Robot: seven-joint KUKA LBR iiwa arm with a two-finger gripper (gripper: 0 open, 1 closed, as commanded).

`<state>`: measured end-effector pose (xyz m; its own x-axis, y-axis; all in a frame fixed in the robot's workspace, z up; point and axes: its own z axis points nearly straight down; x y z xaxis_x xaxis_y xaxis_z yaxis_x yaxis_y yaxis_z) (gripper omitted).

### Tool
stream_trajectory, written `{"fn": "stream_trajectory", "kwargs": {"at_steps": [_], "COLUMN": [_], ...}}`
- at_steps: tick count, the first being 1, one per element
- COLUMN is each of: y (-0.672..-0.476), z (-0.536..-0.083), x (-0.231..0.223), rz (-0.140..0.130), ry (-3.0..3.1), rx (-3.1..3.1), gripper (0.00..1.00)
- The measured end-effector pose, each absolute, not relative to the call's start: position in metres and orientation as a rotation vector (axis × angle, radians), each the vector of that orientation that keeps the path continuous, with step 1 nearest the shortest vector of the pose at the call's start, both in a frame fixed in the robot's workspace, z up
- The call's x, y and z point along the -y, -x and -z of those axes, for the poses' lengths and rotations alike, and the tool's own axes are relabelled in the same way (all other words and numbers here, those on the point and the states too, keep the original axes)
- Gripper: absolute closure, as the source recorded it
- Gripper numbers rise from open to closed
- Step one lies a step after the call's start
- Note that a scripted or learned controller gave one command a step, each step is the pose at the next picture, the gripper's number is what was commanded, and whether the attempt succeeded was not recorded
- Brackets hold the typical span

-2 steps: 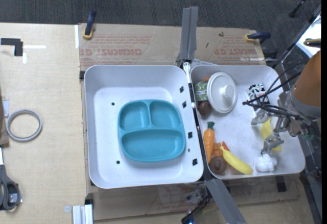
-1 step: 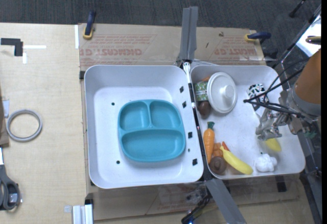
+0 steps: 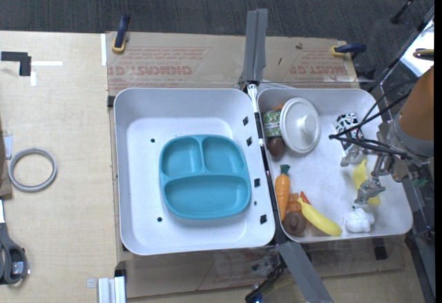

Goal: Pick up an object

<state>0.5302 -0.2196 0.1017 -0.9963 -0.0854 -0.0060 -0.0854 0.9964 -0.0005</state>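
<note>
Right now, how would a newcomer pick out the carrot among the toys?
Start at the right bin, the one crowded with toys, and follow its left wall toward the near end. The carrot lies there, just left of a banana. It alone is orange and has a small green top.

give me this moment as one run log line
phase: reaching | gripper: over right bin, above yellow item, nothing seen held | left bin: blue tray | task: not done
</note>
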Motion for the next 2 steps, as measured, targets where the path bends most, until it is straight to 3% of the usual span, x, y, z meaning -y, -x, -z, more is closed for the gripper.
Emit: {"fn": "stream_trajectory", "kwargs": {"at_steps": [1,2], "y": [-0.5306,-0.5322], "z": [-0.0922,-0.102], "x": [0.221,0.2203], "rz": [-0.001,0.001], "ry": [0.107,0.11], "rx": [-3.137,-3.132], "gripper": [0.0,1.0]}}
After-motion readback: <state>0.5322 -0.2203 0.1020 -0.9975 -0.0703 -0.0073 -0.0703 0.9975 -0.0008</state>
